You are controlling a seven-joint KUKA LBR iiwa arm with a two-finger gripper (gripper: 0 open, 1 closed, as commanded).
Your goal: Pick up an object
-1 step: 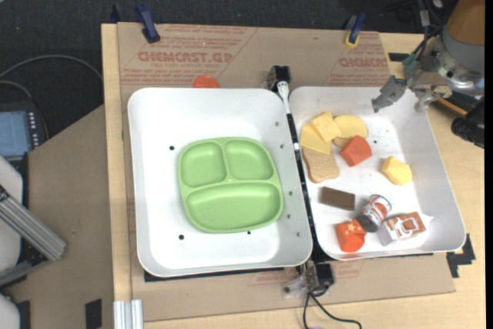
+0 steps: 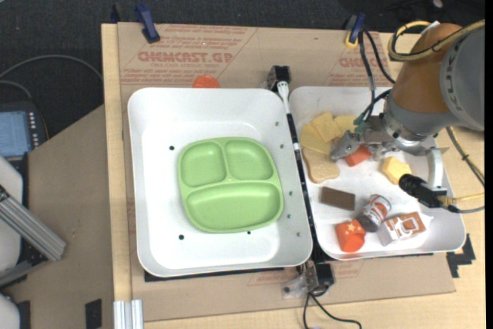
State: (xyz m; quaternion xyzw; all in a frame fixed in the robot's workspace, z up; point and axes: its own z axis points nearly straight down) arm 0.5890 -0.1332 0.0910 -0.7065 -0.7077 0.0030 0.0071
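Note:
My gripper (image 2: 359,144) is low over the back of the right bin (image 2: 443,243), hanging from the grey and orange arm (image 2: 431,81) that comes in from the right. A small red piece (image 2: 357,158) lies right under its tip, and I cannot tell whether they touch. Pale yellow cheese slices (image 2: 322,130) and a tan slice of bread (image 2: 319,167) lie just to its left. A yellow block (image 2: 394,168) sits to its right.
The front of the right bin holds a brown bar (image 2: 337,198), a red and orange toy vegetable (image 2: 350,236), a small can (image 2: 375,209) and a white and orange packet (image 2: 405,225). The left bin (image 2: 150,135) holds a green divided plate (image 2: 229,185). Cables trail beside the arm.

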